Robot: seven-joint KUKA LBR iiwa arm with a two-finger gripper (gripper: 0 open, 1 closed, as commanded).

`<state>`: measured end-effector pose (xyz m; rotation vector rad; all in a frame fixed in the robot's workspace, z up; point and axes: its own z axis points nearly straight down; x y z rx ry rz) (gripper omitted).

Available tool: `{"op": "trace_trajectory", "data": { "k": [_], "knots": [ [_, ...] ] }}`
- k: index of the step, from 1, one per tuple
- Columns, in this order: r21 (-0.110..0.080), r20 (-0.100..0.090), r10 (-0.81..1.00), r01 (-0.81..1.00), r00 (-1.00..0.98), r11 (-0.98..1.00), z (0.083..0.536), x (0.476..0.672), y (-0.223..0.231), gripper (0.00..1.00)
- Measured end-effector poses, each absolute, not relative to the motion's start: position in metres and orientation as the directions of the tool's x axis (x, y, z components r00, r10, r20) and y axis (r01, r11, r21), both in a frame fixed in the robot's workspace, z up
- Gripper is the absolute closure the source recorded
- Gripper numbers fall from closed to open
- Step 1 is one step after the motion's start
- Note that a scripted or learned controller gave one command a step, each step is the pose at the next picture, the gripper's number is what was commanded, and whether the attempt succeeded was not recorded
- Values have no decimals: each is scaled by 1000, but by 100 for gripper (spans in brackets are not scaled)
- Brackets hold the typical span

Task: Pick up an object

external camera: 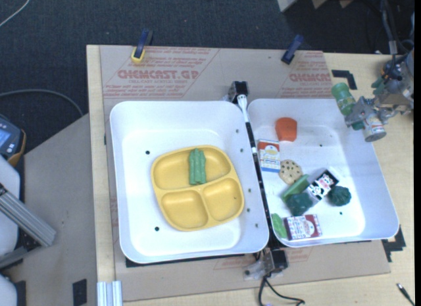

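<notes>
Nothing lifted yet; all of the pick left to do. Gripper [368, 124] hanging over the upper right rim of the right bin [381, 186], clear of everything inside; grip impossible to tell from here. Lying in that bin: a soft orange block [286, 129], a flat round cookie [290, 170], a lumpy green broccoli piece [340, 196], small printed cartons [302, 227]. In the left bin [125, 140]: a glossy yellow divided tray [197, 189] with a ribbed green vegetable [197, 166].

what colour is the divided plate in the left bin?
Yellow. The divided plate shows it plainly in the camera view, with a green piece in its top compartment.
</notes>
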<state>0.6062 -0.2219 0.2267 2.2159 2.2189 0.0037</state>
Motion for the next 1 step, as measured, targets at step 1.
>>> {"op": "trace_trajectory", "data": {
  "k": [1],
  "knots": [
    [1,3,1000,1000,-7,7,236,611,-164,100]
  ]
}}
